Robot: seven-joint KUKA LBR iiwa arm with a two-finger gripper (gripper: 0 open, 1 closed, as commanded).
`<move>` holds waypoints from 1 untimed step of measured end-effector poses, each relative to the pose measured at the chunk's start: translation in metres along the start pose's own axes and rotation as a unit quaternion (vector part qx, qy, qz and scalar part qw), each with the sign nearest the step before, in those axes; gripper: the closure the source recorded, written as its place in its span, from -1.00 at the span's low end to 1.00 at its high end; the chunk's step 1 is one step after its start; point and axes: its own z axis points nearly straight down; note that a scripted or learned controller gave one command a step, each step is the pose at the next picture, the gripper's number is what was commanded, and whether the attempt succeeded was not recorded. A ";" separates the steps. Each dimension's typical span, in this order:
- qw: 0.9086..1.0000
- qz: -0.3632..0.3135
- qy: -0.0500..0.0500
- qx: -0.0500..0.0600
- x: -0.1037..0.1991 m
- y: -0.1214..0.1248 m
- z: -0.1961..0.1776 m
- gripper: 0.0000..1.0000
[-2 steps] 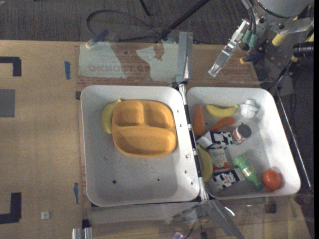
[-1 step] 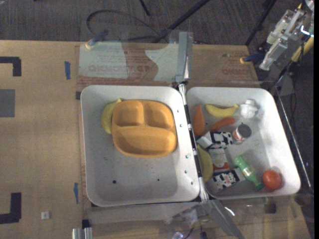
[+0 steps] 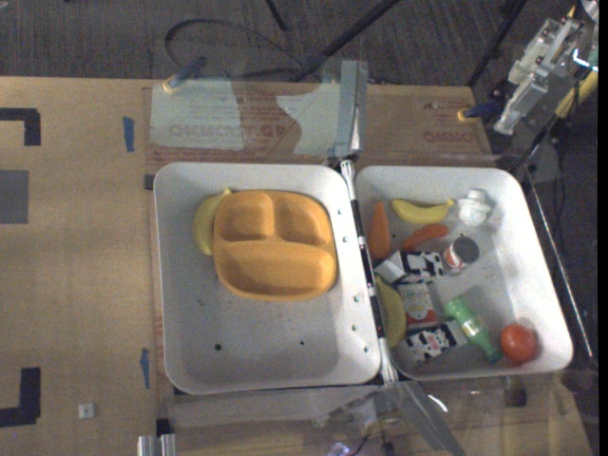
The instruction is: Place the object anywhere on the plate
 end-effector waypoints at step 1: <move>0.999 -0.051 0.000 0.000 -0.048 -0.058 0.023 -1.00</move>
